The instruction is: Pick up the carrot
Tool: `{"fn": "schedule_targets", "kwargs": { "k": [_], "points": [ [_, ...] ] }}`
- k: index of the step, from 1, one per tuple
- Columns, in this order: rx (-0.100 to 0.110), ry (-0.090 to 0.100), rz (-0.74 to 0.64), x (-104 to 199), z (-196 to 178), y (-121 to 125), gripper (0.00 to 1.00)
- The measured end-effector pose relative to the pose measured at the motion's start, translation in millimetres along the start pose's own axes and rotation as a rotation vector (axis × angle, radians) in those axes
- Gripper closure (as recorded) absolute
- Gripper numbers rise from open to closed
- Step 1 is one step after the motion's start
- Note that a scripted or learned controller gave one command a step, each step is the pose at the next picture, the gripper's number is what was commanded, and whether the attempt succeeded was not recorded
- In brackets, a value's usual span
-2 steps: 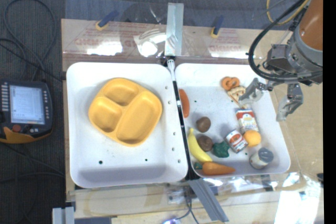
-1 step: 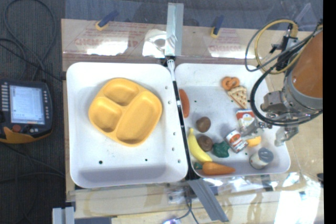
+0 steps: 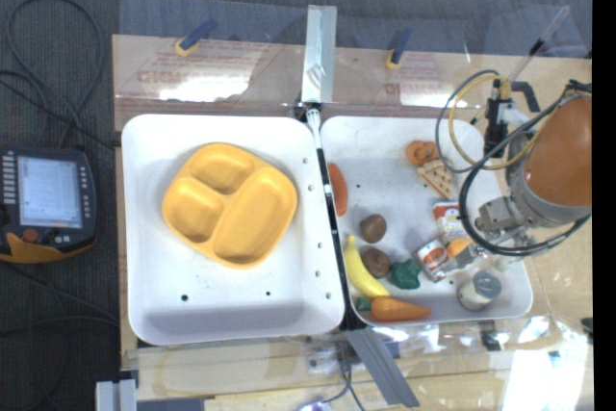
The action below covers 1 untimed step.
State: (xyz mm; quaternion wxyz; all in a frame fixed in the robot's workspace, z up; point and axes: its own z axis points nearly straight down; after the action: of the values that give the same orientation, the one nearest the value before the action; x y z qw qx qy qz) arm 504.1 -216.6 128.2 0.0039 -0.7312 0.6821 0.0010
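Camera view: 2 shallow white bins side by side on bench. Left bin carries yellow 3-compartment plastic plate near centre. Right bin carries toys. Orange plastic carrot lies along front edge, near front-left corner, touching yellow banana tip. Green lump just behind carrot. Grey arm with orange band at right edge. Gripper low over small cans near front-right corner, apart from carrot. Finger state: cannot tell.
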Motion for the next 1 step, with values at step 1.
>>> {"fn": "schedule_targets", "kwargs": {
  "k": [1],
  "points": [
    [0.022,0.019,-0.055,-6.7,8.9,-21.3,0.00]
  ]
}}
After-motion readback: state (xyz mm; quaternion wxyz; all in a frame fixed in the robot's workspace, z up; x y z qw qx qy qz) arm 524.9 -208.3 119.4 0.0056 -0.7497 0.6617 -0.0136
